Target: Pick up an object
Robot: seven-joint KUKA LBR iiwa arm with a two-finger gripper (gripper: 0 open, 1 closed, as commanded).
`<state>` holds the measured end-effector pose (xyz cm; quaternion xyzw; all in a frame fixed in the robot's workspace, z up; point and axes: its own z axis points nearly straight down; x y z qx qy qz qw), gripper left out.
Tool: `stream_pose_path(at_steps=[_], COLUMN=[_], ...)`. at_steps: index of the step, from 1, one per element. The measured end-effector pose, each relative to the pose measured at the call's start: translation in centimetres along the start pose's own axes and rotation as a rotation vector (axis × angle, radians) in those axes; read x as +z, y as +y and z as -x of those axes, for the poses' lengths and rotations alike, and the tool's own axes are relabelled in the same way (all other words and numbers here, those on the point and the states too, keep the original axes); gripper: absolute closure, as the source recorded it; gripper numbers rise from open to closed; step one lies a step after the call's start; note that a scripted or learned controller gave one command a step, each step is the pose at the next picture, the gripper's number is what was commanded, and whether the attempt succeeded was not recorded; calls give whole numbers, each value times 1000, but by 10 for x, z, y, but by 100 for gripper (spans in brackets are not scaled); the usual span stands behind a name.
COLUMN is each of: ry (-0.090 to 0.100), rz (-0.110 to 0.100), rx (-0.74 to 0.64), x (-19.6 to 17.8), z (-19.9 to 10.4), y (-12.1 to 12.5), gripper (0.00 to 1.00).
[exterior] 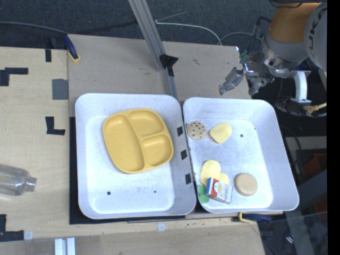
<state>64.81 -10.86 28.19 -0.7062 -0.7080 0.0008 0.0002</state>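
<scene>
The right bin [265, 142] holds several small items: a speckled cookie [196, 130], a yellow wedge [220, 133], a yellow rounded piece [211, 170], a small red and white carton [219, 190], a green bit [203, 195] and a tan round disc [246, 184]. My gripper [240, 86] hangs above the bench just beyond the right bin's far rim, away from all of these. Its fingers are spread and nothing sits between them.
A yellow divided plate [139, 139] lies in the left bin [85, 158]. A slanted metal post [149, 25] rises behind the bins. A clear plastic bottle [13, 180] lies on the bench at the far left. Cables run behind the arm.
</scene>
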Motion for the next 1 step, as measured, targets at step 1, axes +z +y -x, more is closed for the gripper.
stream_pose_path(at_steps=[1], ry=[-1], rz=[-9], rx=[8], x=[88], z=[77], y=[-9], gripper=[0])
